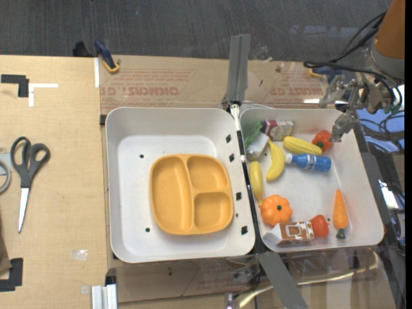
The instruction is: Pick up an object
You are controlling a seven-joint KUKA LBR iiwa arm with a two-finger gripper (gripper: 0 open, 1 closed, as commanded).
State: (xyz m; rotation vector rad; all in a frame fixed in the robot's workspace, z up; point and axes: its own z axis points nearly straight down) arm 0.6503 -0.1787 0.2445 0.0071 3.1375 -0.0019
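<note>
**Arm parked over the toy bin, tool up at the back corner**

The bench [51,237] carries two white bins. The left bin [122,192] has a yellow divided plate [191,193] in it. The right bin [367,192] is full of toy food: bananas [275,161], a blue bottle [311,163], a pumpkin [275,208], a carrot [340,212]. The tool [344,118] sits over the right bin's far right corner, near a red pepper [322,139]. It's kinda blurry there, so can't tell if it's open or closed. Scissors [26,172] lie far left.

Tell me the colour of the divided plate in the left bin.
Yellow-orange divided plate, seen in the camera view.
</note>
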